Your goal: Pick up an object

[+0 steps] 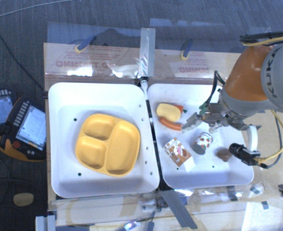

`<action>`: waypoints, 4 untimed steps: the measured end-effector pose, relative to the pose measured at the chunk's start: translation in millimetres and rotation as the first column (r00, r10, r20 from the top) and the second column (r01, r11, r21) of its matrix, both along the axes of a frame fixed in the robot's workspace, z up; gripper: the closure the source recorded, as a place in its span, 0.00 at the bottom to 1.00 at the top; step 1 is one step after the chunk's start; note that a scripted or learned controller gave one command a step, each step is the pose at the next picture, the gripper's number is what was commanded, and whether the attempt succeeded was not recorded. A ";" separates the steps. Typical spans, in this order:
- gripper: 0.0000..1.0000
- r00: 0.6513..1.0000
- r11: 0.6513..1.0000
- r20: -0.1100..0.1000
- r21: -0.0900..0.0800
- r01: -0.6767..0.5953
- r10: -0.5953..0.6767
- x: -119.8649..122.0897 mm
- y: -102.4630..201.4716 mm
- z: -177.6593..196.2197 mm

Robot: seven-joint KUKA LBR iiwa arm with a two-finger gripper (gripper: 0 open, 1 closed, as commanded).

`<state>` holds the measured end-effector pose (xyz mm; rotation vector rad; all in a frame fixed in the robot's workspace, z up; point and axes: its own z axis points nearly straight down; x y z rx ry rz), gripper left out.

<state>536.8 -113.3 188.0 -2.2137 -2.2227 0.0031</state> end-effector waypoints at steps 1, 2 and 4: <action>0.00 1.000 1.000 0.018 -0.007 -0.020 0.020 -21.3 -58.8 -97.4; 0.00 1.000 1.000 0.021 -0.008 -0.012 0.012 -7.7 -14.7 -97.2; 0.00 0.999 0.999 0.011 -0.005 -0.035 0.035 134.2 11.4 -98.9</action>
